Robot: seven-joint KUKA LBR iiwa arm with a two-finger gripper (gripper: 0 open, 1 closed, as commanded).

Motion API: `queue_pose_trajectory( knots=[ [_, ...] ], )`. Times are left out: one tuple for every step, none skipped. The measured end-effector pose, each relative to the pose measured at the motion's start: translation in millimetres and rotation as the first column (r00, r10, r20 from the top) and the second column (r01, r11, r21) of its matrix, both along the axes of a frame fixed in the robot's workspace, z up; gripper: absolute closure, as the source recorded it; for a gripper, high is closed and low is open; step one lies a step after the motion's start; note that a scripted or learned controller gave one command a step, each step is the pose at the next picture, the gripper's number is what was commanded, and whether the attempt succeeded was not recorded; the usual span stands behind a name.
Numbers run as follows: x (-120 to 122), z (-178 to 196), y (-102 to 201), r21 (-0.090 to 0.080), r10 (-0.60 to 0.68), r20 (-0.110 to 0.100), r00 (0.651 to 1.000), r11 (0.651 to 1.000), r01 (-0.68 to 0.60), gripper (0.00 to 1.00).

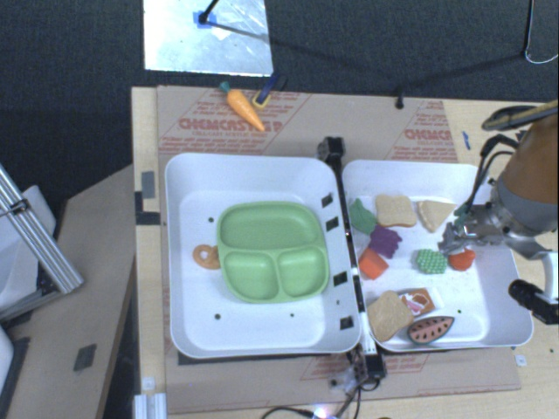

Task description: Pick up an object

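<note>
Red toy (462,259) — tool (454,241) touching it from above.

The table (367,116) is a tan board printed with red lettering, taking up the middle of the frame. Two shallow white bins rest on it side by side: the left bin (188,190) in the centre-left and the right bin (502,317) toward the right edge, their inner walls touching along a black divider (342,234). On the bare board above the left bin, near the top centre, lies an orange toy carrot (244,108), tilted, with a small blue-and-yellow piece (267,91) just beside its upper right end. A second, plain tan surface (92,234) adjoins the board at the left of the frame.
</note>
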State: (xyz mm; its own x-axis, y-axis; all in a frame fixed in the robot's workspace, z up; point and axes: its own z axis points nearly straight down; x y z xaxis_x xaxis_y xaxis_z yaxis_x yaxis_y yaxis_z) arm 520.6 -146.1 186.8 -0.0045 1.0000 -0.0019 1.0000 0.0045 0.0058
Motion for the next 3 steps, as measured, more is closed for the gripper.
queue_pose_trajectory(
  knots=[
    [2,40,0,0.0,0.0,0.001,1.0,1.0,0.0,1.0],
    [46,31,21,0.002,0.003,-0.001,1.0,1.0,-0.003,1.0],
    [92,44,44,0.002,0.004,0.001,1.0,1.0,-0.004,1.0]
  ],
)
